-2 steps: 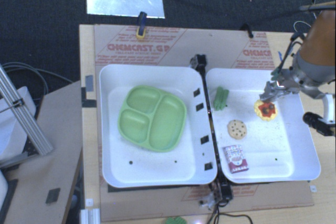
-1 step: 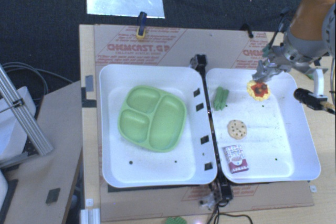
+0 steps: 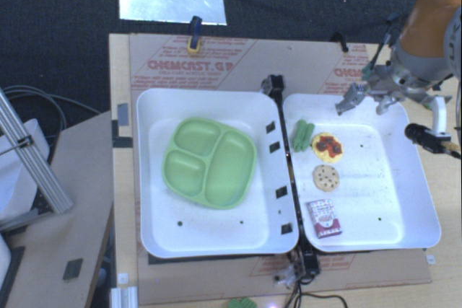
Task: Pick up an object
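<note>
**Claw over the right bin's far edge, nothing in it**

Claw [image 3: 367, 99] at upper right of frame, above the back rim of the right bin [image 3: 411, 227]. Fingers spread apart, nothing between them, touching nothing visible.

Objects along the right bin's left side, top to bottom: green pods [image 3: 302, 135], small pizza [image 3: 328, 147], cookie [image 3: 325, 177], red packet [image 3: 324, 218].

Left bin [image 3: 155, 227]: green divided plate [image 3: 209, 163].
</note>
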`<state>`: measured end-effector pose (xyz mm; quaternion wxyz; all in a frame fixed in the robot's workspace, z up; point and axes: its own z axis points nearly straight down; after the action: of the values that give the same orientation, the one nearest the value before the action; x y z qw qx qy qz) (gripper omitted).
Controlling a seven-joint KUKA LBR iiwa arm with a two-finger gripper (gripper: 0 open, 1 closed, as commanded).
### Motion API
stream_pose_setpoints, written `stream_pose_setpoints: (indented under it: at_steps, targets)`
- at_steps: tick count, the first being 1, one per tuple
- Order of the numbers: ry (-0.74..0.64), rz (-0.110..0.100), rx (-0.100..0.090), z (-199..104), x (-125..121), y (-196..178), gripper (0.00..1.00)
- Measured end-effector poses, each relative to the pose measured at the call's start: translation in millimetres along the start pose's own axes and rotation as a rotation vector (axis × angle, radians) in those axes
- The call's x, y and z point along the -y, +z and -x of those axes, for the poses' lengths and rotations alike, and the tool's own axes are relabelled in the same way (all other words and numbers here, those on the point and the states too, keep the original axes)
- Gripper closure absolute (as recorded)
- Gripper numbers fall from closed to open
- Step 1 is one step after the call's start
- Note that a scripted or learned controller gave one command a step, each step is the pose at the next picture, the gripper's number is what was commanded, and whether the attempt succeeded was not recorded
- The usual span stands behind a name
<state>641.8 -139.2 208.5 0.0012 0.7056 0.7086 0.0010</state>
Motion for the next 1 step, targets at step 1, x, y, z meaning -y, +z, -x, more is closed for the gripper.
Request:
stream_pose_setpoints:
  at_steps: [1]
  targets:
    - [0.003,-0.009,-0.002,-15.9,25.9,73.0,0.00]
